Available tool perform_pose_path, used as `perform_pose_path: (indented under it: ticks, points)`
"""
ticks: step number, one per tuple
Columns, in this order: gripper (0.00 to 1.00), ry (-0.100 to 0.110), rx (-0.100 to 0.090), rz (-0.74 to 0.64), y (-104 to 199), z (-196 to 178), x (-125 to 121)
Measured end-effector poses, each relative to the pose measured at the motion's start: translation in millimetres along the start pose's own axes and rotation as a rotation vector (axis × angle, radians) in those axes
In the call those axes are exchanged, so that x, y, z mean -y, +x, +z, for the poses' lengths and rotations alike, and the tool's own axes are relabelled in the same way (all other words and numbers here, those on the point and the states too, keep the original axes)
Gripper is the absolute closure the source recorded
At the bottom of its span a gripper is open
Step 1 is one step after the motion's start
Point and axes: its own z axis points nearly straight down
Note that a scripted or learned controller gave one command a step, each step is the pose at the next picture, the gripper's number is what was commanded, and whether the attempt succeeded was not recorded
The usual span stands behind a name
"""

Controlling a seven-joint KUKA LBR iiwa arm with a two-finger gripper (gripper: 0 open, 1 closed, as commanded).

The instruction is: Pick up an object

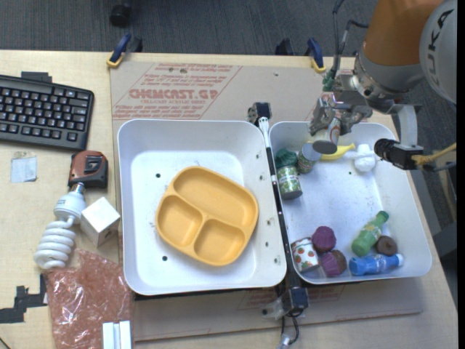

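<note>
My gripper (328, 126) hangs over the back of the right bin (415, 217), its fingers open with nothing between them. Just below it lie a grey disc (318, 150) and a thin yellow piece (340, 152). Near the bin's left wall are a green-lidded jar (289, 181) and a dark green item (286, 158). A white piece (363, 161) rests at the back right. Toward the front lie a green bottle (370, 233), a blue bottle (374, 265), a brown ring (386, 246), two purple pieces (324, 237) and a patterned cup (305, 255).
The left bin (138, 166) holds a yellow divided plate (208, 216). On the bench to the left are a keyboard (43, 111), a tape measure (89, 169), a spiral bulb (59, 231), a white cube (100, 219) and a pink bag (87, 300).
</note>
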Motion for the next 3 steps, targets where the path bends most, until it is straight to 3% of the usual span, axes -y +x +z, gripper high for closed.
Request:
perform_pose_path:
  ticks: [1,2,3]
  points:
    - [1.0,0.001,0.0,0.0,-6.9,0.9,3.4]
    - [1.0,0.0,0.0,0.001,-23.0,3.0,-15.4]
    - [1.0,0.001,-0.001,0.001,-12.4,-11.6,31.4]
